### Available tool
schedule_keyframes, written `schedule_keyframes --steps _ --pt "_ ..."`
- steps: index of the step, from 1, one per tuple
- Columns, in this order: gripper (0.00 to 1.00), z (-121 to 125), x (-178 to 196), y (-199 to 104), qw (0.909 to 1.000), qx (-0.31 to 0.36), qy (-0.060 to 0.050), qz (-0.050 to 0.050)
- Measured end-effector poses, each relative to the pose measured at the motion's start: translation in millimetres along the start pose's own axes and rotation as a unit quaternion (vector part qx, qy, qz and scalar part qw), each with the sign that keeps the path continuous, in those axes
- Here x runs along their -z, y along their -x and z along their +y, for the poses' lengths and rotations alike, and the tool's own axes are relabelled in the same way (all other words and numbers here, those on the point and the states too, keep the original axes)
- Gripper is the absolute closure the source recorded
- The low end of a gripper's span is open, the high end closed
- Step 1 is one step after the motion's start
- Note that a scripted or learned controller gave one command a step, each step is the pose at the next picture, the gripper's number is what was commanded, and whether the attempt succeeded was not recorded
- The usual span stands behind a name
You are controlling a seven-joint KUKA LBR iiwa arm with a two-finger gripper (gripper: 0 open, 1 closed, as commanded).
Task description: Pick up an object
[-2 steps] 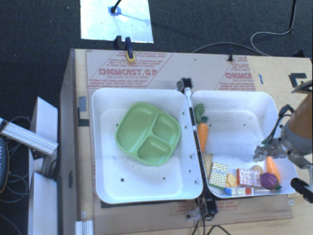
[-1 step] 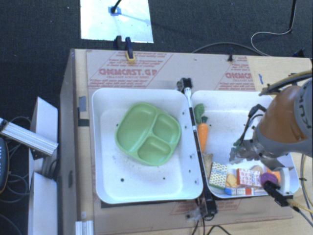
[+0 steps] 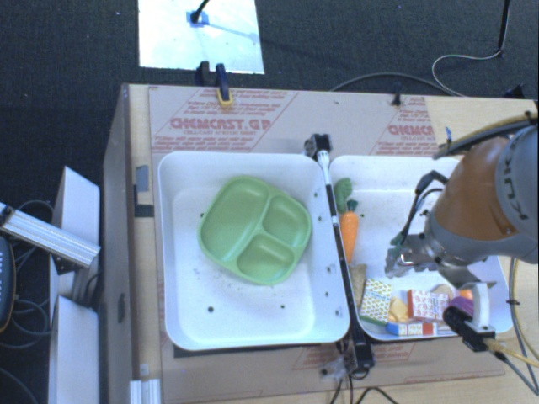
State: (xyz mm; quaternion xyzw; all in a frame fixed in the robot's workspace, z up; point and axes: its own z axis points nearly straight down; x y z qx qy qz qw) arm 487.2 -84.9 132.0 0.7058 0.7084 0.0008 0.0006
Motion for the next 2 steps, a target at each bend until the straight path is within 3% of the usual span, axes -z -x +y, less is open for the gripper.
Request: schedule_keyframes --steps 1,2 --pt "1.00 25.9 -35.4 57.7 1.0000 -0.001 -0.001 -0.001" --pt "1.00 -0.6 -47.6 22.0 1.0000 0.000 0.000 0.000"
